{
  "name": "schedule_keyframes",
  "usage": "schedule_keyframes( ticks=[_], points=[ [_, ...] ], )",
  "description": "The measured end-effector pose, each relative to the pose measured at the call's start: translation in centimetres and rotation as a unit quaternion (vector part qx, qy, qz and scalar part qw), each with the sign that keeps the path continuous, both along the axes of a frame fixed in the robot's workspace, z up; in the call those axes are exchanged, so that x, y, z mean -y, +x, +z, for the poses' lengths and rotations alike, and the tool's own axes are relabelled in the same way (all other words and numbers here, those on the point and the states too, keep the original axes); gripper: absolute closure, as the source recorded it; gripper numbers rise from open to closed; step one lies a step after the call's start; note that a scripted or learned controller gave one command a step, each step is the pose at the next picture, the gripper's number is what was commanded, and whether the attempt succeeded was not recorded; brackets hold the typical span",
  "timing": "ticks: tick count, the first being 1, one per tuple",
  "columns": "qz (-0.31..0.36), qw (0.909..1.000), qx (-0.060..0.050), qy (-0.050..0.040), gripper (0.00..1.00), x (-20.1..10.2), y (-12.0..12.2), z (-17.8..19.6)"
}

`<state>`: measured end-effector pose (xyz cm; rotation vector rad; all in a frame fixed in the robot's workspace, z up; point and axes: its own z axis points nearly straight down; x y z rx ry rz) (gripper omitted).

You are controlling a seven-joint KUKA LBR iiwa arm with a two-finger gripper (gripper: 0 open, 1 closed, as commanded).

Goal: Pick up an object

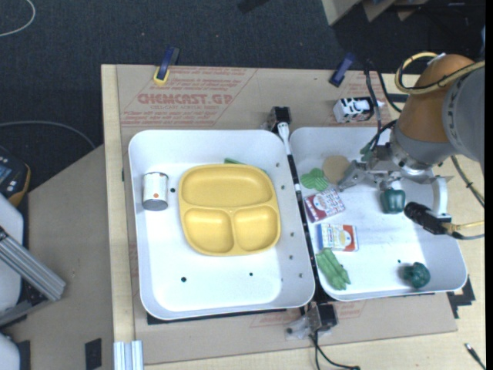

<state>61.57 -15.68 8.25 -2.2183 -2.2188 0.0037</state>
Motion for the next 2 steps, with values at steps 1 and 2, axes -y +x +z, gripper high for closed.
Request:
schedule_keyframes(
  ticks=[1,2],
  points=[
    [0.000,1.0000,0.003,-0.0006,1.00,0.0,0.1,1.3],
    [0.001,1.0000,0.005,-0.0015,1.00,-0.7,0.4,6.0]
  ],
)
